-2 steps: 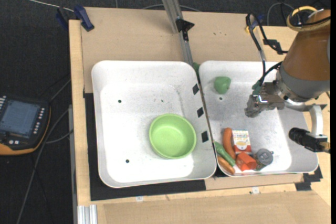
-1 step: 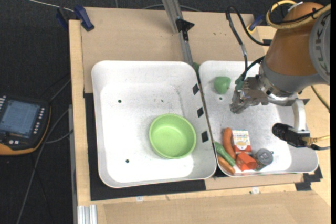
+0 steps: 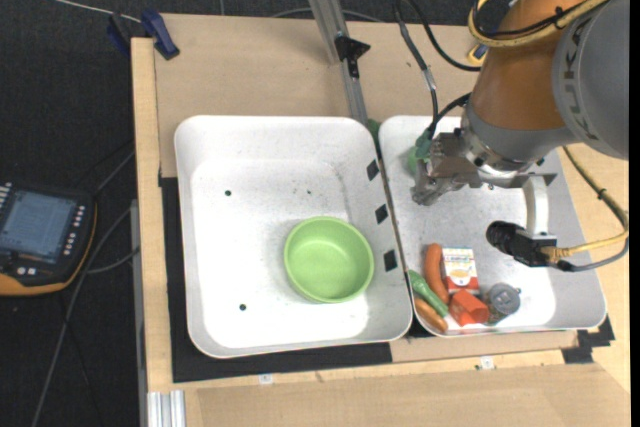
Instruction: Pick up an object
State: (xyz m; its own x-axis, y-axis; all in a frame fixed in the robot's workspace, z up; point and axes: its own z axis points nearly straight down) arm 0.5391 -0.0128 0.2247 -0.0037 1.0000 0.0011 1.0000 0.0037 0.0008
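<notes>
Camera view is showing the gripper [image 3: 432,183] hanging over the right bin [image 3: 580,300]; can't tell what the jaws are doing. Nothing's getting lifted yet, the carrot [image 3: 432,265], juice carton [image 3: 458,266] and other bits are sitting in the near corner, so the grab's looking undone.

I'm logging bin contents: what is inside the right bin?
At the near end of the right bin lie carrots, a small orange-white carton, a red item and a grey disc. The arm covers the far end.
</notes>
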